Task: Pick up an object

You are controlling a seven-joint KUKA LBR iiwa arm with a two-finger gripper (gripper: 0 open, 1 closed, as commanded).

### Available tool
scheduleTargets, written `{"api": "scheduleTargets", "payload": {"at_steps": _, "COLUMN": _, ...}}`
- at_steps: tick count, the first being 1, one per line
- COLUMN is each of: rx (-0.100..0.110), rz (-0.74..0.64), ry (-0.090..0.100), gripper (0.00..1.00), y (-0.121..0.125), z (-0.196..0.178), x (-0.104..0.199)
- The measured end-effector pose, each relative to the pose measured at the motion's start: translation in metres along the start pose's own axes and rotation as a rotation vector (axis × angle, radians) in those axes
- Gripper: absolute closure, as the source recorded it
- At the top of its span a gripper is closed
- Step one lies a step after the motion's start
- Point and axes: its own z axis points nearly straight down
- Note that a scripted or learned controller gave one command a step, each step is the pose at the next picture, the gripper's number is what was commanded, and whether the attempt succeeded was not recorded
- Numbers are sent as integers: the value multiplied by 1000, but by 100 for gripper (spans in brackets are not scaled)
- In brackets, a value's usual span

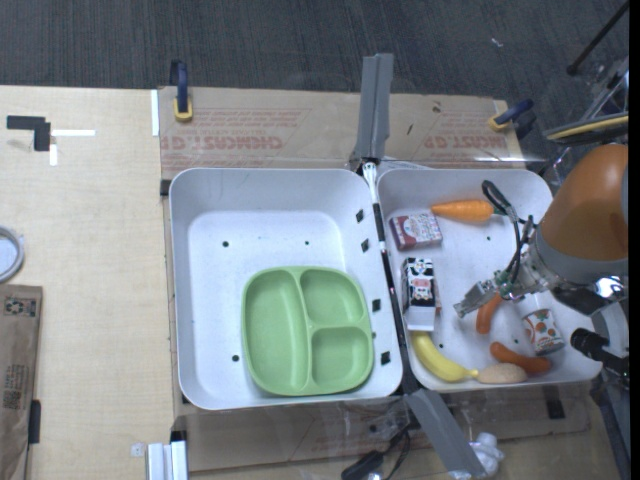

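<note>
- A pale wooden bench (90, 218) stands on dark carpet, with cardboard taped under two shallow white bins set side by side.
- The left bin (200, 268) carries a green divided plate (308, 330), and nothing lies in its compartments.
- The right bin (455, 183) holds the clutter: a carrot (462, 210) near the back wall, a small reddish box (414, 230) just beside it, a black-and-white carton (420, 290) along the inner wall, a banana (440, 360) at the front corner, and a pale lump touching a red sausage-like piece (520, 357).
- A little printed cup (541, 330) lies near the right wall.
- The arm comes in from the right, and its hand (484, 302) is low inside the right bin, at a small orange piece (487, 315).
- Whether the hand is spread or pinching I cannot tell; the tips are too small and tangled with cable.
- My reading: nothing is lifted yet. Every object appears to rest on the bin floor, so gripping and raising are left to do.
- The orange piece under the hand looks the likeliest pick.
</note>
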Motion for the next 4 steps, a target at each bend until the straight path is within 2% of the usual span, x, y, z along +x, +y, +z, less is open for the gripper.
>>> {"api": "scheduleTargets", "payload": {"at_steps": 1, "rx": -10, "rz": 5, "ry": -9, "gripper": 100, "y": 3, "z": -10, "x": -5}}
{"api": "scheduleTargets", "payload": {"at_steps": 2, "rx": -3, "rz": 5, "ry": -6, "gripper": 0, "y": 1, "z": -7, "x": -4}}
{"api": "scheduleTargets", "payload": {"at_steps": 3, "rx": 0, "rz": 10, "ry": -4, "gripper": 100, "y": 2, "z": -13, "x": -5}}
{"api": "scheduleTargets", "payload": {"at_steps": 4, "rx": -15, "rz": -126, "ry": -12, "gripper": 100, "y": -28, "z": -5, "x": -4}}
